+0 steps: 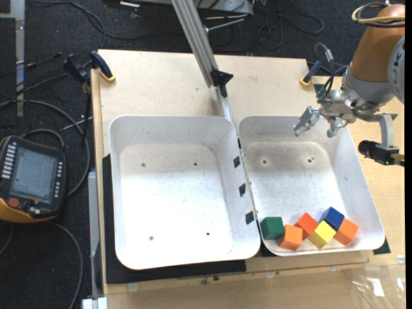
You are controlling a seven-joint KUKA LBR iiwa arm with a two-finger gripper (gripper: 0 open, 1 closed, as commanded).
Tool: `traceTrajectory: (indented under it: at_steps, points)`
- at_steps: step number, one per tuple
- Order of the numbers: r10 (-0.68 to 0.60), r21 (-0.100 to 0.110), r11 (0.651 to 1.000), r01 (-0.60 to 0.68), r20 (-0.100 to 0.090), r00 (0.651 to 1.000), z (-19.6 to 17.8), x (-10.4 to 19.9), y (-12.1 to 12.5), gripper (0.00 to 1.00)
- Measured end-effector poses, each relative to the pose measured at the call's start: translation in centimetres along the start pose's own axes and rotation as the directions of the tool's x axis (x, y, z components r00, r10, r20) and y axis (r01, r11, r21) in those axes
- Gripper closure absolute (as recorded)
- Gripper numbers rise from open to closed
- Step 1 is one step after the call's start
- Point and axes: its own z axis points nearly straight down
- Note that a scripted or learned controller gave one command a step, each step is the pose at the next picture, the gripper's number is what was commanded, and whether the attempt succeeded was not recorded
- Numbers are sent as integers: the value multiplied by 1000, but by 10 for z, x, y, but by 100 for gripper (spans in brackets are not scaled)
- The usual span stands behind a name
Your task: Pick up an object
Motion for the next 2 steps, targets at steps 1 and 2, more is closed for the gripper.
traceTrajectory:
  at_steps: [1, 2]
  points:
    - [5, 4, 1000, -5, -2, 1000, 111, -5, -33, 0]
    - [-5, -5, 1000, 5, -2, 1000, 107, 41, 5, 0]
